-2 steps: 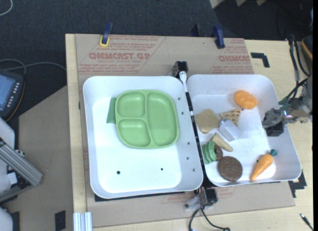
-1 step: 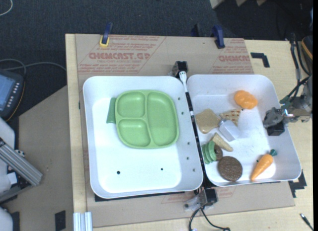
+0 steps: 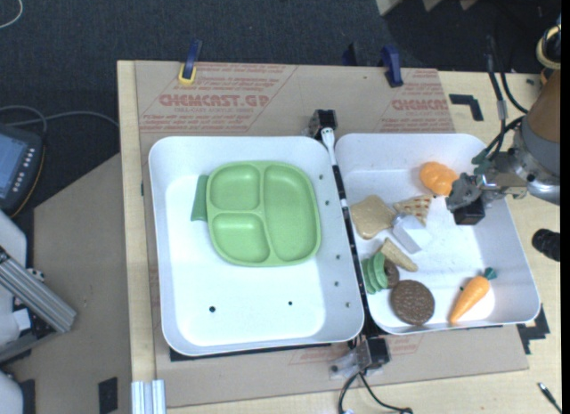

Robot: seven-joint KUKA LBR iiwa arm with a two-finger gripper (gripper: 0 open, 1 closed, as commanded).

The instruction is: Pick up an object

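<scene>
The right bin [image 3: 508, 243] holds several toy foods: an orange fruit [image 3: 436, 177], a tan bread slice [image 3: 371, 215], a striped shell-like piece [image 3: 414, 207], a white block [image 3: 407, 238], a tan wedge [image 3: 397, 255], a green round piece [image 3: 378, 272], a brown cookie [image 3: 412, 302] and a carrot [image 3: 470, 296]. My gripper [image 3: 468, 204] hangs over the right bin's upper right part, just right of the orange fruit. Nothing shows between its dark fingers.
The left bin [image 3: 178, 225] carries a green divided plate [image 3: 264, 213]. A black divider runs between the bins. Clamps [image 3: 188, 66] hold the cardboard bench top at the back. Cables hang at the far right.
</scene>
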